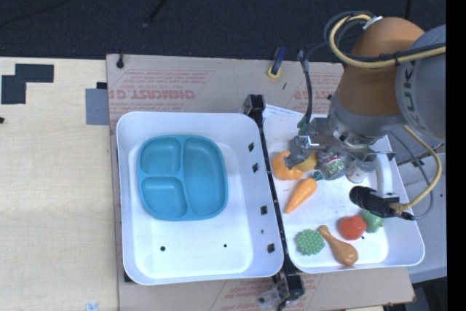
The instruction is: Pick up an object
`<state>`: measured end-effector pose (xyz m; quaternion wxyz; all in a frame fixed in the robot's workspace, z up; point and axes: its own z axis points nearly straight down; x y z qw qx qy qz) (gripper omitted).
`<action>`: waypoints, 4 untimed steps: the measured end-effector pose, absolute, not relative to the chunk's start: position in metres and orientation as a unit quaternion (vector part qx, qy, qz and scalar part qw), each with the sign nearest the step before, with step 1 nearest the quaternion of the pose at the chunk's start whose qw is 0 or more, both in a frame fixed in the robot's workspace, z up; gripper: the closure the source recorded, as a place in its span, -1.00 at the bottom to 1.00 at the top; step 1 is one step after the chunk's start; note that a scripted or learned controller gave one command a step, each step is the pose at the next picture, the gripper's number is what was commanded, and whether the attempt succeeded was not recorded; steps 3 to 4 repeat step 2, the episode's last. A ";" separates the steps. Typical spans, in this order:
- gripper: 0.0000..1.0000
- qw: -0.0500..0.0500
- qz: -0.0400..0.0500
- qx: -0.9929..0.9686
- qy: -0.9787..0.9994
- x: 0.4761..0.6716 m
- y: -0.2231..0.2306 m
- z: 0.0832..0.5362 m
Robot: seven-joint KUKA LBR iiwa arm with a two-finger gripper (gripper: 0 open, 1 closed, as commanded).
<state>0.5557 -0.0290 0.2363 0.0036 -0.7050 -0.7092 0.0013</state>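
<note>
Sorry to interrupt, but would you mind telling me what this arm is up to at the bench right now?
The grey arm is reaching down into the right-hand shallow white bin, with its gripper low over a cluster of toy food near the bin's upper left. An orange plastic carrot, a bumpy green toy, a tan drumstick-shaped toy and a red tomato-like toy lie loose there. The left-hand white bin holds a blue divided plate.

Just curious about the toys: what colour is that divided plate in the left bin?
Light blue; the divided plate shows clearly in the camera view.
</note>
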 end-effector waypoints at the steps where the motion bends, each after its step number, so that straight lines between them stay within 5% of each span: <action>1: 1.00 0.003 0.002 -0.706 -0.708 0.554 0.002 0.226; 4: 1.00 0.002 0.002 -0.707 -0.707 0.554 -0.007 0.235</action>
